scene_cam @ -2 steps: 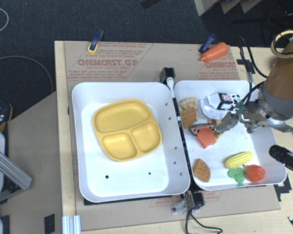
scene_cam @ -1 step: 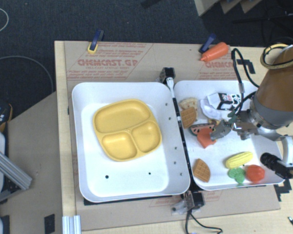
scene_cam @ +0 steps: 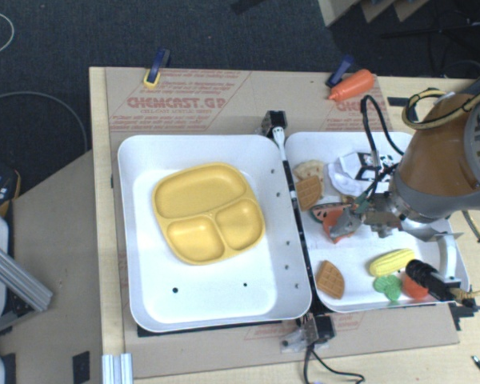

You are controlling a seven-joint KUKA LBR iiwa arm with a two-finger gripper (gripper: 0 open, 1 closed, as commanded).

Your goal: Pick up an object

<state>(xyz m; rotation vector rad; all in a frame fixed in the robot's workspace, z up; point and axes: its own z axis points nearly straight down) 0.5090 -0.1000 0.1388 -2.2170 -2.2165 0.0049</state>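
The right bin (scene_cam: 432,146) holds several toy foods. A red piece (scene_cam: 338,225) lies next to a watermelon slice (scene_cam: 323,211) near the bin's left wall. My gripper (scene_cam: 357,214) is low in the bin, right against the red piece on its right side. Whether the piece sits inside the gripper is unclear. Around it lie a round biscuit (scene_cam: 310,169), a brown cracker (scene_cam: 308,192), a waffle-like piece (scene_cam: 330,279), a yellow corn cob (scene_cam: 392,260), a green piece (scene_cam: 389,287) and a white crumpled item (scene_cam: 354,171).
The left bin (scene_cam: 144,294) holds a yellow divided plate (scene_cam: 208,212). The arm's brown-orange wrist (scene_cam: 440,158) hangs over the right bin's right half. An orange clamp (scene_cam: 352,85) and a yellow-blue clamp (scene_cam: 154,69) sit on the back edge of the bench.
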